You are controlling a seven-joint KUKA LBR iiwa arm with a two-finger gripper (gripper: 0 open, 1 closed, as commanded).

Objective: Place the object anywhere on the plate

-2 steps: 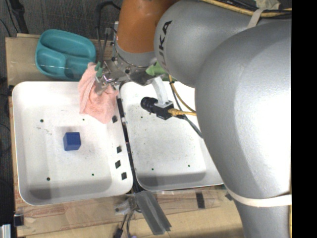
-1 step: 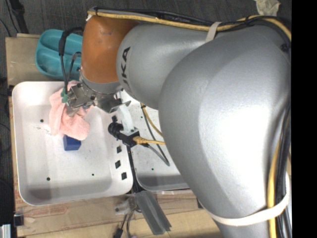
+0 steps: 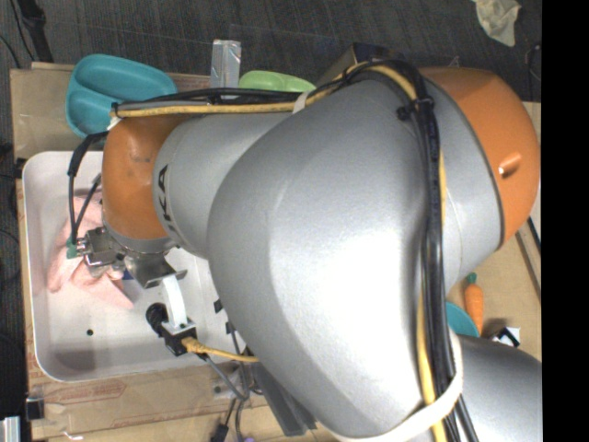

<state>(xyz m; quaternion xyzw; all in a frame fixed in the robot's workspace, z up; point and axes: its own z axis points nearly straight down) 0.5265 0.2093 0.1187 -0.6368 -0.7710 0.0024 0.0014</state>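
Note:
The grey arm with its orange band [image 3: 129,173] reaches across from the right and hides most of both bins. Its gripper [image 3: 99,247] hangs low over the left part of the left white bin [image 3: 41,201]. Right under and beside the gripper lies a pale pink, flat shape [image 3: 69,267] on the bin floor, perhaps the plate, mostly hidden by the wrist. A small green bit [image 3: 71,250] shows at the gripper's left edge; what it belongs to is unclear.
A teal bowl-like object [image 3: 115,86], a clear upright piece [image 3: 225,61] and a light green object [image 3: 276,82] sit behind the bins. A small orange carrot [image 3: 474,304] and a teal item [image 3: 460,320] show at the right. Cables [image 3: 198,348] trail near the bin's front rim.

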